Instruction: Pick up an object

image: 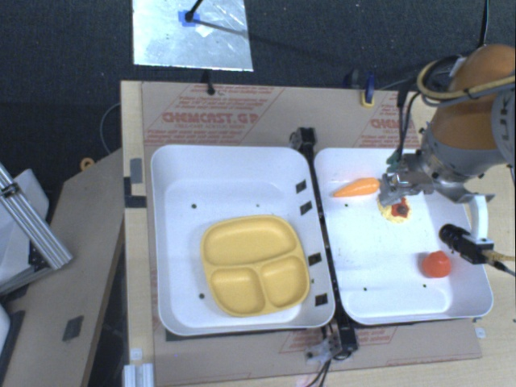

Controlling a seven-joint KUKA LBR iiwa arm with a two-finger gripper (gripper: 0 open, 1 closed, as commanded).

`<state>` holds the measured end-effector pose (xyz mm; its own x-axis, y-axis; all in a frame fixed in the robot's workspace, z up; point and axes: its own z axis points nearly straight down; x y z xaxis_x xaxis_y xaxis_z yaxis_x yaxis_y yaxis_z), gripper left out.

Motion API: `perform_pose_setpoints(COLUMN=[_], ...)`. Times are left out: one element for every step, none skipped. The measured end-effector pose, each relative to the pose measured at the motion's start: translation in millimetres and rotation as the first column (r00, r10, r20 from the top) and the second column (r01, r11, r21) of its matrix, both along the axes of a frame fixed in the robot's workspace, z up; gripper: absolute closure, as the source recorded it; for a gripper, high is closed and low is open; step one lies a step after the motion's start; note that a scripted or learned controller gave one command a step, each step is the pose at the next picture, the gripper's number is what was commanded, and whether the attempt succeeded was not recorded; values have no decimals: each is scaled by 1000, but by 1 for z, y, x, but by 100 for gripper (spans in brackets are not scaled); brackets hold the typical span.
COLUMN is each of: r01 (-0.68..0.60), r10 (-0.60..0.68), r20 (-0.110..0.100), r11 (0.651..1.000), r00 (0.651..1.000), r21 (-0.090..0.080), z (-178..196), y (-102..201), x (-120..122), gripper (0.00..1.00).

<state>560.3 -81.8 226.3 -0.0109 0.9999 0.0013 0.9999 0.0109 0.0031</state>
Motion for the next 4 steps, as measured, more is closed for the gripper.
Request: perform_pose_setpoints(r01=[1,1,1,2], r10=[-1,-1,-1,-2], r20=[1,-1,0,1], r11=[1000,1000,1000,1000], r00=[1000,1000,1000,1000], r21=[0,0,1,1], z=[3,-7,-6,-7], y=[43,92,134,178], x=[24,34,48,69], gripper=[100,100,100,100])
